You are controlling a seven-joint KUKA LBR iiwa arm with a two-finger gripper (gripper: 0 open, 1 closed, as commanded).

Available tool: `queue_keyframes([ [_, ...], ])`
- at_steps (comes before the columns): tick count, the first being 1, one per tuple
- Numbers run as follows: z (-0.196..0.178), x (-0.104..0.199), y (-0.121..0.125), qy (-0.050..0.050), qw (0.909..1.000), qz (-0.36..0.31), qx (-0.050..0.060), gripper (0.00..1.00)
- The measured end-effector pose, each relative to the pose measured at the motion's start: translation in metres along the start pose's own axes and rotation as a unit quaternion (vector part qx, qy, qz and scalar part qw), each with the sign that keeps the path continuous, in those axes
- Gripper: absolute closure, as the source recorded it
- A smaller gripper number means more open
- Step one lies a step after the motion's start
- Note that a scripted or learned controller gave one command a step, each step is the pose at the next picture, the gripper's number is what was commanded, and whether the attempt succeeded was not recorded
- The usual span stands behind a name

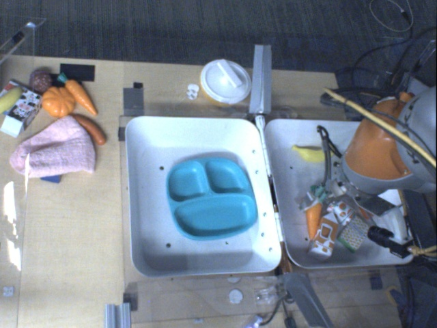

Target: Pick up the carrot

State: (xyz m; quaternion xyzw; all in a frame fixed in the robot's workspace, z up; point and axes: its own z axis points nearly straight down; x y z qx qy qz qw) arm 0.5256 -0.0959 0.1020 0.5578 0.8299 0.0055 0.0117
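Nearest the camera, in the right bin (288,183), a printed packet (326,236) is being seen lying against the lower end of the carrot (313,220), which is resting almost upright in the view, near the bin's left wall. The carrot is being judged a light, stiff, smooth toy, likely to slip if it is pinched near its narrow tip; the thicker middle is being taken as the better place to hold, with the grip set across its width. Room on the packet side is being judged tight. Just beyond the carrot, the gripper (329,191) is being held low over the clutter, close to the carrot's upper end; whether it is open or closed cannot be told, and nothing is being seen held in it. Farther back, a yellow piece (308,154) is lying apart from it. In the left bin (147,183), a blue tray (213,197) is being carried. Farthest off, on the bench, a second carrot (82,96) is lying above a pink cloth (53,149), well apart from the arm.
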Motion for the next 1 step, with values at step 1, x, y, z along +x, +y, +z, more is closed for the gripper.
queue_keyframes([
  [1,-0.0821,0.016,0.0617,0.005,0.9943,0.106,0.01,1.0],
])
